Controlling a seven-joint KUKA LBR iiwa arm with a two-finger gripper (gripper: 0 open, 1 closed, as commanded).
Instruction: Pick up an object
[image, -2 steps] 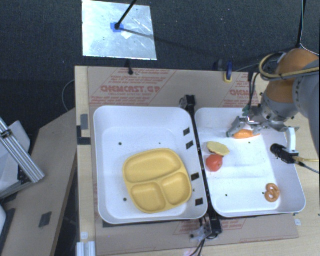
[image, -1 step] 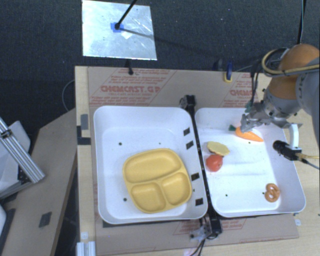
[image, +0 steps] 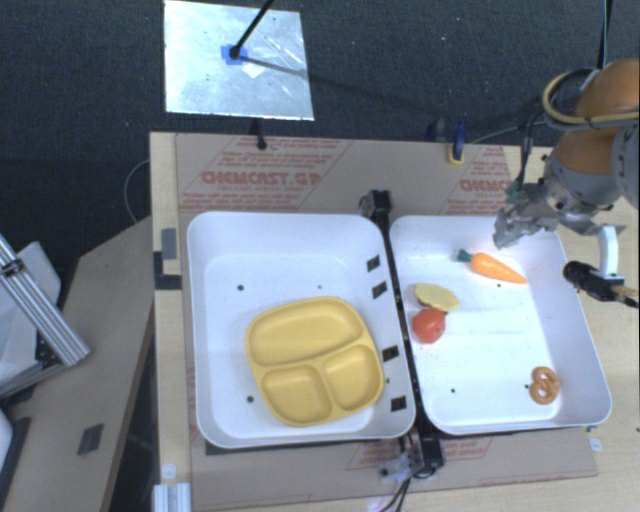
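The gripper is seen just above the toy carrot in the right bin; its finger state cannot be told.

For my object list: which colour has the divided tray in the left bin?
The divided tray is plain yellow, clearest in the camera view.

arm – cut off right | gripper – blurred, perhaps above carrot

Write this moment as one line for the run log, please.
stage: approach | gripper: above right bin's far edge, beside carrot | held: nothing seen | also in bin: tomato, pretzel
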